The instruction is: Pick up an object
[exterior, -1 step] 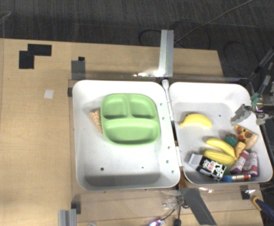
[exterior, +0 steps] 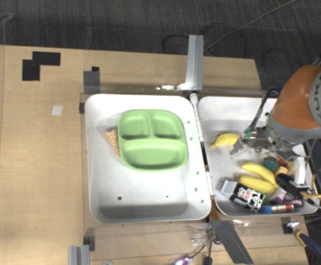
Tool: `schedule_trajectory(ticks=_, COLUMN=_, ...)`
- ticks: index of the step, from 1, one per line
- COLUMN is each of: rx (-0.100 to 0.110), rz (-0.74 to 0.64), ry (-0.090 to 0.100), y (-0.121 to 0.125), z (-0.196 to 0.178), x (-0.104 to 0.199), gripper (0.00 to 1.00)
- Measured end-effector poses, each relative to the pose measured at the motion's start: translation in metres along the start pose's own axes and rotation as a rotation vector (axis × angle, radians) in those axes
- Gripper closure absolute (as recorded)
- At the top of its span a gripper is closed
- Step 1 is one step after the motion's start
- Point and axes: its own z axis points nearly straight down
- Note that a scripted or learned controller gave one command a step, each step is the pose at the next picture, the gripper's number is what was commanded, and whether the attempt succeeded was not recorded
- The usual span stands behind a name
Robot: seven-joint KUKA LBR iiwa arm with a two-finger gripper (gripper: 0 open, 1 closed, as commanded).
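From the one overhead view we had, the arm (exterior: 301, 101) came in from the right and hung over the right bin (exterior: 226, 106), with the gripper (exterior: 254, 139) low over the bin's middle. Honestly we couldn't tell whether the fingers were spread or pressed together, the whole end was just a dark cluttered blob from up there. Nearest thing was the small banana (exterior: 225, 141), lying just beside the gripper on its left, toward the divider between the bins, long axis running roughly left-right with a slight tilt. So our guess was any grab would mean a short shift left. A pair of bigger bananas (exterior: 258, 177) sat nearer the front of the bin, next to a black printed box (exterior: 247, 196) and some markers (exterior: 284, 206). The left bin (exterior: 102, 164) held a green divided plate (exterior: 151, 138), well apart from the gripper.
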Motion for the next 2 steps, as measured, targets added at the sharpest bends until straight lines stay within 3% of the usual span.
schedule_trajectory(ticks=1, rx=-0.012, rz=-0.003, ry=-0.001, y=0.044, z=0.03, x=0.017, gripper=0.0)
schedule_trajectory(ticks=2, rx=-0.02, rz=-0.004, ry=0.003, y=0.047, z=0.018, x=0.019, gripper=1.0)
